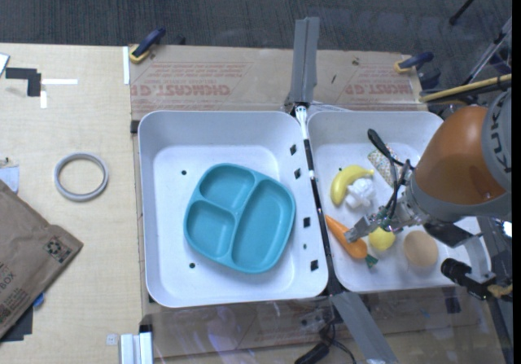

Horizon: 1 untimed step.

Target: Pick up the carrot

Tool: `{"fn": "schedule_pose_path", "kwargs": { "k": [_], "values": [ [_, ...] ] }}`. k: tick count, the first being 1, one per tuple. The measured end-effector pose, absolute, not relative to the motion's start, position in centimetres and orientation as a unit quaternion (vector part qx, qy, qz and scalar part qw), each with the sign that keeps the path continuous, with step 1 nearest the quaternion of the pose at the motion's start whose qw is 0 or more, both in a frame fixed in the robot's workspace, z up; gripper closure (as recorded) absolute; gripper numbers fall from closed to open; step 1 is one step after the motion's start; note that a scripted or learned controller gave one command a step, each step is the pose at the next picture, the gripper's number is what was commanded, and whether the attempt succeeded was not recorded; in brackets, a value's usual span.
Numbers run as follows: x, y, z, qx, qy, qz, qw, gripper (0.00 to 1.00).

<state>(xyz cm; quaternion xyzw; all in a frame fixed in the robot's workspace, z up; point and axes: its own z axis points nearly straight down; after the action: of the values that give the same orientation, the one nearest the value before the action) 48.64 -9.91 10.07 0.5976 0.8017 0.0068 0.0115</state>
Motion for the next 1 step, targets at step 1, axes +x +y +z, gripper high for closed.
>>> {"fn": "schedule_pose_path", "kwargs": {
  "k": [1],
  "values": [
    [48.55, -10.54, 10.04, 0.451, 0.892, 0.0045, 0.012, 0.00]
  ]
}}
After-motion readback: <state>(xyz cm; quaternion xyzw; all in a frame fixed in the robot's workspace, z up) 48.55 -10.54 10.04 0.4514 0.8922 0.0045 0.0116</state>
